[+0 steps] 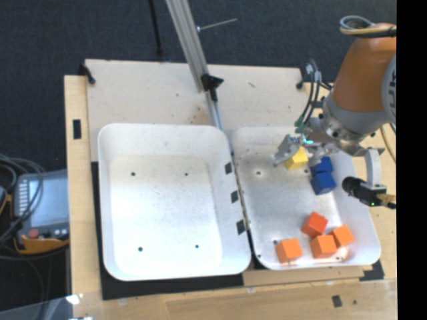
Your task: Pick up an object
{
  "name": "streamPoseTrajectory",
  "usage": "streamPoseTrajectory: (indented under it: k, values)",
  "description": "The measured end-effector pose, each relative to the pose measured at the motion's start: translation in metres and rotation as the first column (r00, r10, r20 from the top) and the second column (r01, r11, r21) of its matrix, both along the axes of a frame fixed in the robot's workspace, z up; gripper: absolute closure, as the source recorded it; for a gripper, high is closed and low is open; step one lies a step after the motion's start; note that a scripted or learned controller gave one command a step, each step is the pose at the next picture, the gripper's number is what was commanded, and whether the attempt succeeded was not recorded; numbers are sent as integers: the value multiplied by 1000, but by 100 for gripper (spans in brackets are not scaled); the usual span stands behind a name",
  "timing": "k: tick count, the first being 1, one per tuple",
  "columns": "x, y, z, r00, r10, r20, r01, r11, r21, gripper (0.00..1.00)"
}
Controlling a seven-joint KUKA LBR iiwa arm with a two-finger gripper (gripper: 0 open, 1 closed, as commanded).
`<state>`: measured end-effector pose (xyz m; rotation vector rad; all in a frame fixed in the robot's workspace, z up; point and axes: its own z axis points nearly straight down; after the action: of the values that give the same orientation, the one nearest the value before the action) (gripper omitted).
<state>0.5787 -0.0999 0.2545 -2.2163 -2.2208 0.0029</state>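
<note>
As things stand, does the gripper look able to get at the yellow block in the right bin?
Probably yes. The gripper sits right beside the yellow block, whose left and lower sides look open; only the blue blocks crowd its right side.

Slanted aluminium rail (190,35) behind two white bins (113,145), grey screened box (40,202) with cables (8,172) at far left.

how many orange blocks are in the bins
4, all at the near end of the right bin: one toward its left, one farther back, one and one by the right rim.
</note>
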Motion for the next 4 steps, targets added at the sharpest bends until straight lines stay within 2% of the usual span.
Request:
streamPoseTrajectory:
  k: [1,2,4]
  values:
    - [1,0,3,1000,-1,5,1,1000,-1,0]
    - [6,-8,-56,1000,-5,-1,5,1000,-3,0]
    - [-4,-12,-154,1000,-6,-1,6,1000,-3,0]
